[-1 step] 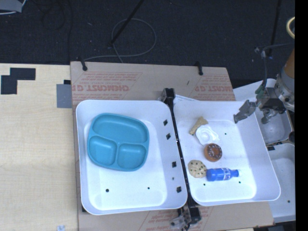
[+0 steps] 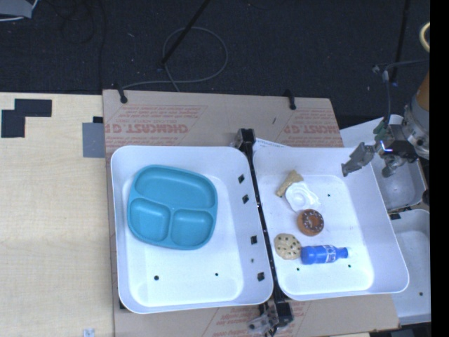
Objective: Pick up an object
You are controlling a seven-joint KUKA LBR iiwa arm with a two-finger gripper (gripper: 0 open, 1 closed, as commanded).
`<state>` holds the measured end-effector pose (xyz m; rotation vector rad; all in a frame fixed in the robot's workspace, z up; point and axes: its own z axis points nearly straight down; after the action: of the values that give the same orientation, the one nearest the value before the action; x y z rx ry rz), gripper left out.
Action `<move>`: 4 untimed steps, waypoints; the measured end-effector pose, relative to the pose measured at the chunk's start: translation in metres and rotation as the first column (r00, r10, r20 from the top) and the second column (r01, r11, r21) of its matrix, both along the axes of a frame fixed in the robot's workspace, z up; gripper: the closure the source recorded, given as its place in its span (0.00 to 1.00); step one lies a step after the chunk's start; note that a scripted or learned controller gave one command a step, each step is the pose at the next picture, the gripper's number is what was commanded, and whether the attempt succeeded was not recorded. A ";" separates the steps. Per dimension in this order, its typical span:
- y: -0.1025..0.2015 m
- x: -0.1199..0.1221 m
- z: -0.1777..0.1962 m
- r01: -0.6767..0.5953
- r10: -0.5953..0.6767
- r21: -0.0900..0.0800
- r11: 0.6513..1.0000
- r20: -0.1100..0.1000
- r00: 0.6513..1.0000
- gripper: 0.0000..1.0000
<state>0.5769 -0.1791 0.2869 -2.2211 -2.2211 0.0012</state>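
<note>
The jaws were seen at the right bin's upper right rim, dark and angular, with one finger jutting left over the rim. Whether they stood apart or together could not be told, and nothing was seen between them. The arm behind was cut off by the frame edge.

Well apart from them, in that smooth white bin, lay a tan wedge touching a white rounded lump, a glazed brown doughnut, a speckled cookie and a blue bottle on its side just beside the cookie. The left bin held a teal divided plate. Printed cardboard lay under both bins on the worktop.
</note>
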 end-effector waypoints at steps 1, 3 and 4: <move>0.001 -0.001 -0.043 0.000 0.000 0.002 1.000 -0.006 1.000 0.00; -0.016 0.001 -0.146 0.001 -0.001 0.002 1.000 -0.006 1.000 0.00; -0.017 0.001 -0.133 0.002 -0.002 0.001 1.000 -0.003 1.000 1.00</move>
<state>0.5781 -0.1960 0.1537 -2.2216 -2.2164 0.0036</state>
